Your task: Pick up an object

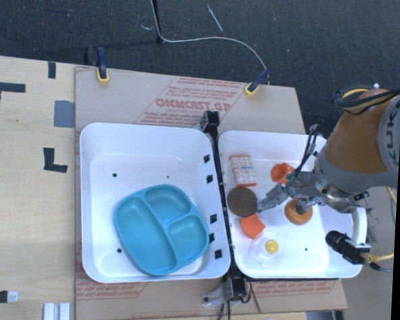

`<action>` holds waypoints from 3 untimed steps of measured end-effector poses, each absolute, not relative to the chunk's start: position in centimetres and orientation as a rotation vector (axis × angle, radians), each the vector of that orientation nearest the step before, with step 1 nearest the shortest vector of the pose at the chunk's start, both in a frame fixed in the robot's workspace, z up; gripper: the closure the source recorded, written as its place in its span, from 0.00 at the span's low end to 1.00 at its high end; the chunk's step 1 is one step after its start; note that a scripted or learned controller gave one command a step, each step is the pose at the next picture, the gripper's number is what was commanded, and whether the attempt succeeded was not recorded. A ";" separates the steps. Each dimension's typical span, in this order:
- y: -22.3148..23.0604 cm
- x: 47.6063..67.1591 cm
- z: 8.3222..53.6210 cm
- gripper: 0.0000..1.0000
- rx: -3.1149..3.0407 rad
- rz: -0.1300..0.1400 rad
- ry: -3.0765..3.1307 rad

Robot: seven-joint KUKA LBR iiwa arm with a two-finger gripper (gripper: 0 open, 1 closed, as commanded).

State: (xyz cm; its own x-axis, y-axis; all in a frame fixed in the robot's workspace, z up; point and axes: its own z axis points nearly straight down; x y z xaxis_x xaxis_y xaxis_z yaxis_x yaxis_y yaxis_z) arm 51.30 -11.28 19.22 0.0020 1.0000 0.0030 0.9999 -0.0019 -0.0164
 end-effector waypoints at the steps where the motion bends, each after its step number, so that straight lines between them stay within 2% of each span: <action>1: -11.3 51.5 19.7 0.00 -2.216 0.006 -2.219; 2: -11.2 51.8 14.9 0.00 -2.214 0.011 -2.215; 3: -11.0 50.8 10.0 0.00 -2.219 0.006 -2.220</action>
State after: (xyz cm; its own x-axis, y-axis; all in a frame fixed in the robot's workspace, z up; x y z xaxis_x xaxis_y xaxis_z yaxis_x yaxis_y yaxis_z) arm 50.84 -11.05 10.03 -0.0005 1.0000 -0.0006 1.0000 0.0005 -0.0047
